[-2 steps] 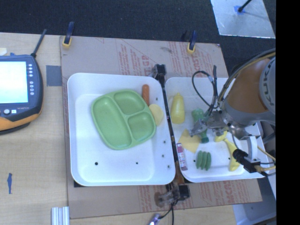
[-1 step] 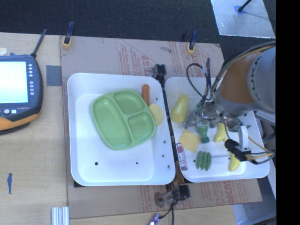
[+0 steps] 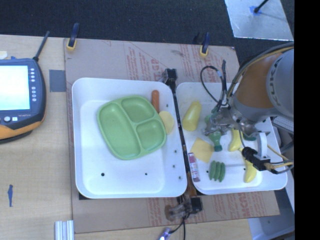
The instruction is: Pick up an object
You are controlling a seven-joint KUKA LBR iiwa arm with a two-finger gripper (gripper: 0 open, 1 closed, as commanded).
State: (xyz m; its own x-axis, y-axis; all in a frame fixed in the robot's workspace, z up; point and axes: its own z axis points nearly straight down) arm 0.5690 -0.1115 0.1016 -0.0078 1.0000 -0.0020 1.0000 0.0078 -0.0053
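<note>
In the camera view, two white bins were set side by side on a cardboard sheet clamped to the bench, so that objects could be taken from one and dropped in the other. The left bin (image 3: 85, 134) held a green divided plate (image 3: 131, 127) lying flat near its middle, with an orange stick (image 3: 155, 100) just beyond the plate's far edge and a pale yellow piece (image 3: 167, 121) touching the plate's right rim, close to the wall shared with the other bin. The right bin (image 3: 272, 184) held the loose pieces most likely meant for picking: a yellow bottle-like shape (image 3: 191, 115) near its left wall, a yellow wedge (image 3: 202, 149) nearer the front, a green pod cluster (image 3: 217, 170) just beside the wedge, and two small yellow pieces (image 3: 235, 141) (image 3: 249, 173) further right. The arm (image 3: 262, 89) was reached in from the right and lowered over this bin, its gripper (image 3: 216, 130) placed low among the pieces, apparently over a small green object (image 3: 217, 145) just beyond the wedge; that placement suggested a grasp being tried there. Whether the jaws were open or closed could not be told, since cables and the wrist covered them. Nothing was seen to be lifted. A tablet (image 3: 17, 96) lay at the bench's left edge, well apart from the bins.
</note>
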